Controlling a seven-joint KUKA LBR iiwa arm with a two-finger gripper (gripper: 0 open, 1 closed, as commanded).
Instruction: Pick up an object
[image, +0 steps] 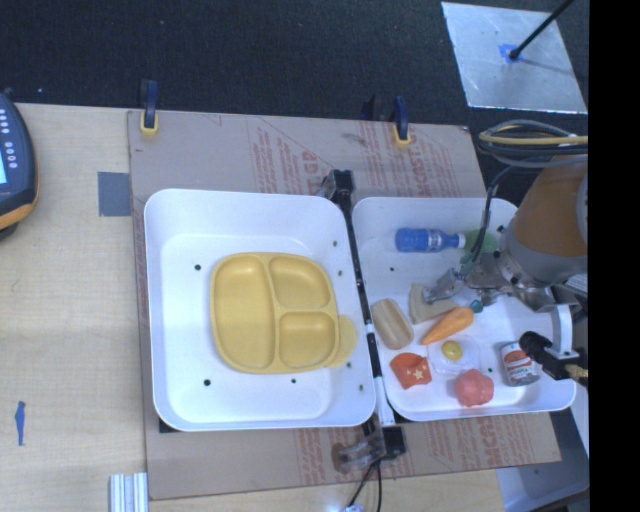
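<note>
Yellow tray (272, 312), one; bins (170, 400), two.

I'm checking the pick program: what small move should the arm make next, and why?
Probably lower the gripper a little onto the carrot. It sits in the right bin just above the carrot, with nothing seen between its fingers.

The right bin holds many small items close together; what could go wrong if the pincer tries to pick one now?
1. The carrot, bread roll and small yellow ball lie crowded, so the pincer may nudge neighbours or grab two.
2. The blue bottle lies on its side and may roll away.
</note>
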